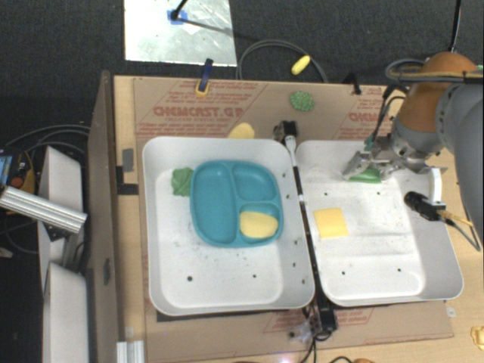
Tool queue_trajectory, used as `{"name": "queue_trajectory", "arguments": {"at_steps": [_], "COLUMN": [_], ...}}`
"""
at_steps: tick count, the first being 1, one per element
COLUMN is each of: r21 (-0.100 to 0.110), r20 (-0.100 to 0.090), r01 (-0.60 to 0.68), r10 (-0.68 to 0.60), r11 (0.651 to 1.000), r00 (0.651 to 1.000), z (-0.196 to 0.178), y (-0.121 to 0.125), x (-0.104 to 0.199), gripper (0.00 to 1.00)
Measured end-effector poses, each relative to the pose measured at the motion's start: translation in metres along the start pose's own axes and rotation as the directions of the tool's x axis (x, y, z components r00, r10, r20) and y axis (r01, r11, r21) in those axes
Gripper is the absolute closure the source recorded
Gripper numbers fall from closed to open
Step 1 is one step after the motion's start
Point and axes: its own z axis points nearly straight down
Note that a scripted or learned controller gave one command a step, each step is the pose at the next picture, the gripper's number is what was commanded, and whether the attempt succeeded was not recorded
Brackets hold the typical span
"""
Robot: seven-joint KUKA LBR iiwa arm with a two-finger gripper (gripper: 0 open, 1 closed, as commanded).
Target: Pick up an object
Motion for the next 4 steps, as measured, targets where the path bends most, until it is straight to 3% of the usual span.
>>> {"name": "queue_trajectory", "arguments": {"at_steps": [1,2,3,4], "r21": [-0.005,-0.004,0.007,-0.006], "r20": [0.000,0.001,-0.005,-0.001], "r01": [0.004,0.005,0.006,0.007], "r10": [-0.004,-0.005,-0.006,-0.007], "r11": [1.000,1.000,1.000,1.000], "r00": [1.000,1.000,1.000,1.000], "z": [-0.012,-0.012,0.000,-0.001], "y": [0.002,0.002,-0.049,0.011], "x": [0.002,0.002,0.054,0.053], "gripper": [1.00,0.00,0.00,0.00]}}
